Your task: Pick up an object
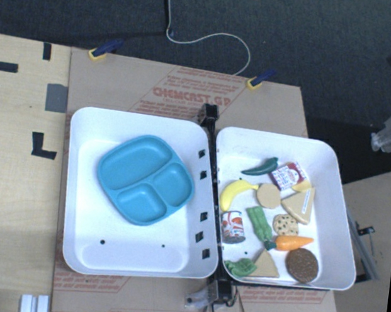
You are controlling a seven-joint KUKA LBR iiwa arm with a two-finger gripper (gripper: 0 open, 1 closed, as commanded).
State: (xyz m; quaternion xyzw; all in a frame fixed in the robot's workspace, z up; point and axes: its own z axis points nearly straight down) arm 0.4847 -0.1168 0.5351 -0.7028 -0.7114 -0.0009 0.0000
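Banana (237,191) is sitting with a bit of room in the crowded right bin (339,206); you're aiming there, descending straight. Gripper state: can't tell.

gripper (390,132) | showing as a small pale grey piece at the view's right edge, in the upper half | hanging tilted, blurred | its state being too small to tell
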